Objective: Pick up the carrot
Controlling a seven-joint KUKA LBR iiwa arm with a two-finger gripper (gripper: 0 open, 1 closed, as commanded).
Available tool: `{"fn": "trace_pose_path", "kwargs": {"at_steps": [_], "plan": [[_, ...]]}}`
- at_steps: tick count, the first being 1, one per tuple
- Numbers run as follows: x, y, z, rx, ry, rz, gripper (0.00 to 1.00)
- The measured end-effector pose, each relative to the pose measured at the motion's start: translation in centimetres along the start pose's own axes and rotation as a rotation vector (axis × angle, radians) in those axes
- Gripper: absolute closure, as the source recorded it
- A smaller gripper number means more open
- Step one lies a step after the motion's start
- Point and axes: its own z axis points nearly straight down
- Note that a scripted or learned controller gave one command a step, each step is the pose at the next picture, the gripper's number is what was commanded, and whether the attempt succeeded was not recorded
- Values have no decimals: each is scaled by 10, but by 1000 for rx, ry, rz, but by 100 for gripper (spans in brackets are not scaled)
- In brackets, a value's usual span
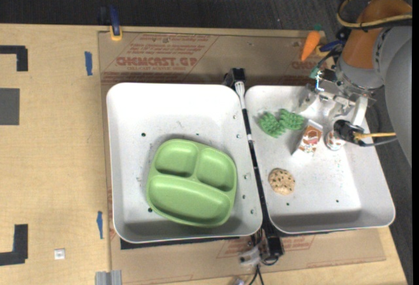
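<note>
The carrot (309, 47) is small and orange with a green tip. It shows just past the far rim of the right bin (366, 208), over the cardboard, to the upper left of the arm's wrist. My gripper (325, 99) hangs over the far right part of that bin, below the carrot in the view and apart from it. Whether the carrot rests on the cardboard or is off the surface, I cannot tell.
In the right bin lie a green leafy toy (281, 122), a small red and white packet (311, 139) and a cookie (281, 181). A green divided plate (193, 180) sits in the left bin (131, 113). A black divider (247, 139) runs between the bins.
</note>
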Motion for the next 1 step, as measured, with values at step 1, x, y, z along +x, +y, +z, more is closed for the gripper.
{"fn": "trace_pose_path", "kwargs": {"at_steps": [1], "plan": [[51, -65, 12, -11, 3, 72, 0]]}}
